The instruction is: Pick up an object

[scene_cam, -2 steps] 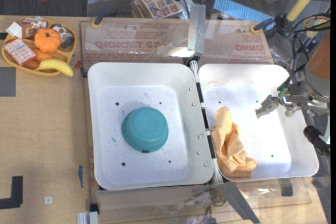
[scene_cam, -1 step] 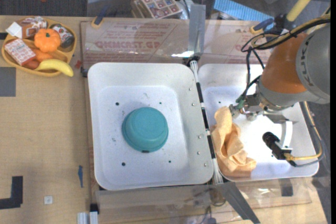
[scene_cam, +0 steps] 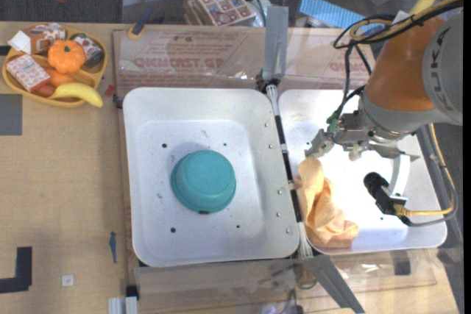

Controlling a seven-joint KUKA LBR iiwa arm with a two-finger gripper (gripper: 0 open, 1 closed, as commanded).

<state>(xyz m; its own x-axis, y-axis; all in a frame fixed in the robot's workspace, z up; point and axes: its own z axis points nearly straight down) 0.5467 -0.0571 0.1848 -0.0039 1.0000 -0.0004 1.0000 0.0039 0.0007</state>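
**Nearly over the cloth, not on it yet**

Right now my likeliest target is the crumpled orange cloth [scene_cam: 324,207], heaped against the left wall of the right bin [scene_cam: 430,235], its long axis running from the near corner up along that wall. The pincer [scene_cam: 321,143] sits just above the cloth's upper end, up-screen from the bulk of it. From this slanted view I cannot tell how the pincer is set, and nothing shows in its grip. So I judge the move to be a short travel toward the near edge, then down. The arm [scene_cam: 405,77] comes in from the right, wrist bent low over the bin. The teal bowl [scene_cam: 204,181] lies upside down in the left bin [scene_cam: 147,114], farther off on the worktop [scene_cam: 59,195].
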